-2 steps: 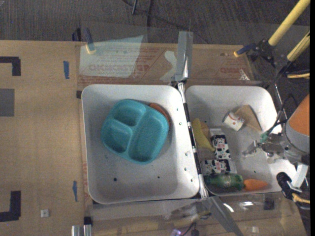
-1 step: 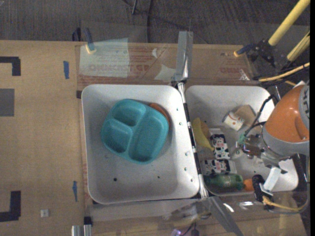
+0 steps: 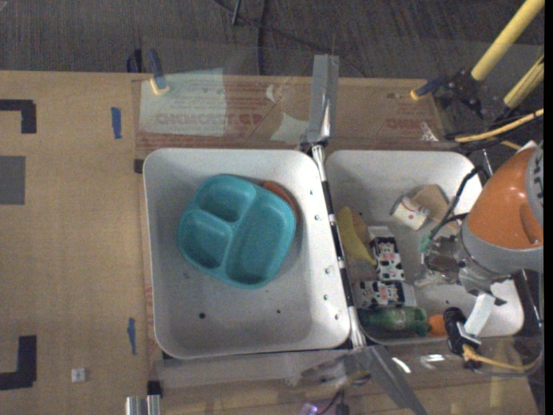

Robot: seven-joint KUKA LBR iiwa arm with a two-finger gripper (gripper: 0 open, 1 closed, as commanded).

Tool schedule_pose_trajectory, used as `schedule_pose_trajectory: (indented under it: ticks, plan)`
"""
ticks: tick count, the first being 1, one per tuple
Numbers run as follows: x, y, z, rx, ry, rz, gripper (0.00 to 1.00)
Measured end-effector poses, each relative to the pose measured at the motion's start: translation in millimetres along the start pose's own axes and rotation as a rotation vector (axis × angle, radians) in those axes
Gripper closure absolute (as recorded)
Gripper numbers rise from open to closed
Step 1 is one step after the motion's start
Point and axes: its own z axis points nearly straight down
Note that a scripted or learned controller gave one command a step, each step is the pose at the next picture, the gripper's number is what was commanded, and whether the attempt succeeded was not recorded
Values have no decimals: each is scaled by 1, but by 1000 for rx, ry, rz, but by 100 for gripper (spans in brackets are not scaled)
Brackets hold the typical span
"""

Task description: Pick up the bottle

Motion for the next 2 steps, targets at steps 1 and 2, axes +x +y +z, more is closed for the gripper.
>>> schedule_pose_trajectory:
  ticks: [1, 2]
  plan:
    - [-73, 21, -36, 19, 8, 47, 100]
    - [-28, 6, -37, 23, 10, 50, 100]
